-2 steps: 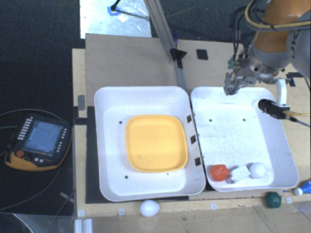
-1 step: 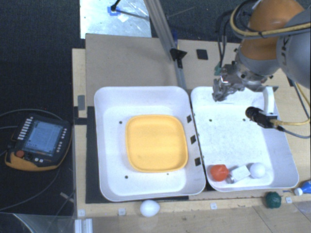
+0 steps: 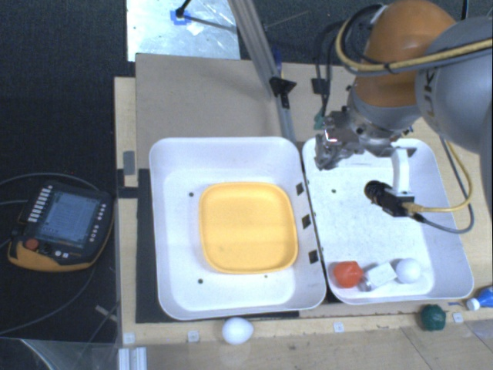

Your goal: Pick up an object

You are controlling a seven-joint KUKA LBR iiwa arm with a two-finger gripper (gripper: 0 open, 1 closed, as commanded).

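My pincer (image 3: 330, 151) hangs over the right bin's (image 3: 443, 187) upper left corner; whether it is clenched I cannot tell. The red object (image 3: 346, 274) and white piece (image 3: 407, 270) lie at lower right.

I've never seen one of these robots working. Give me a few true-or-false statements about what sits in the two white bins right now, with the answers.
1. A yellow plate lies in the left bin. True.
2. A red object sits in the right bin. True.
3. The red object lies on the yellow plate. False: it lies near the right bin's front edge.
4. The gripper hangs over the left bin. False: it is over the right bin's far end.
5. A white ball lies in the right bin. True.
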